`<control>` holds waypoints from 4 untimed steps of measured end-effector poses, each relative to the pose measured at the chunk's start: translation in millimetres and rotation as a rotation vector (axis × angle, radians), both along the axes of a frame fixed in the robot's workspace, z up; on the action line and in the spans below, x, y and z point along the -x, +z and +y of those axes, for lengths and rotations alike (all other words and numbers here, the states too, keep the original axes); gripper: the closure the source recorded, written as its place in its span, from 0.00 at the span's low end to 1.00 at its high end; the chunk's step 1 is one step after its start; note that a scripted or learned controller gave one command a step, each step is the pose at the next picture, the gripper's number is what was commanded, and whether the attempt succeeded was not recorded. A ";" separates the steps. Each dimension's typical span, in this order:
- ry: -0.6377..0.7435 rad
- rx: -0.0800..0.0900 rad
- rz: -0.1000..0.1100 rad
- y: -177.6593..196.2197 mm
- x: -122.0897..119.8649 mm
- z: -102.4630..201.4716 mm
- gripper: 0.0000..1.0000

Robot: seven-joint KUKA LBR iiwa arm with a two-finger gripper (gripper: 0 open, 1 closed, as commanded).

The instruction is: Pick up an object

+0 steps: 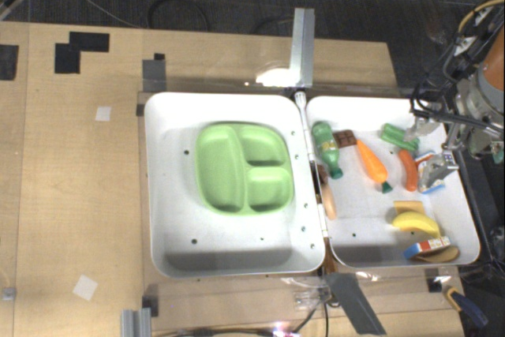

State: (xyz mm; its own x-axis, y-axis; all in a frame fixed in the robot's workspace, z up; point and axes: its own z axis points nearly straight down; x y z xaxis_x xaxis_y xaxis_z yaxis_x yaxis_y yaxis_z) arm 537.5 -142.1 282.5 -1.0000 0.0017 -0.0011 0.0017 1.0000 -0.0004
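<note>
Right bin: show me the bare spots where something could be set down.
In the right bin, bare floor lies between the carrot and the banana, reaching down to the near-left corner. Crowded: the far edge around the green bottle, and the right side near the gripper.

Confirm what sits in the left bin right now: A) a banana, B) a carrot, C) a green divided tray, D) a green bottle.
C: the green divided tray lies alone in the left bin, while the banana, carrot and bottle all lie in the right bin.
</note>
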 end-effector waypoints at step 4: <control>0.051 0.000 -0.011 -36.8 -46.1 63.4 1.00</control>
State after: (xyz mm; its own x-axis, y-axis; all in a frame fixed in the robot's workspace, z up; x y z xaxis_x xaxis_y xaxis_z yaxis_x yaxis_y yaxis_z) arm 583.6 -78.6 245.7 -0.9987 -0.0489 -0.0125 -0.0489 0.9988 -0.0010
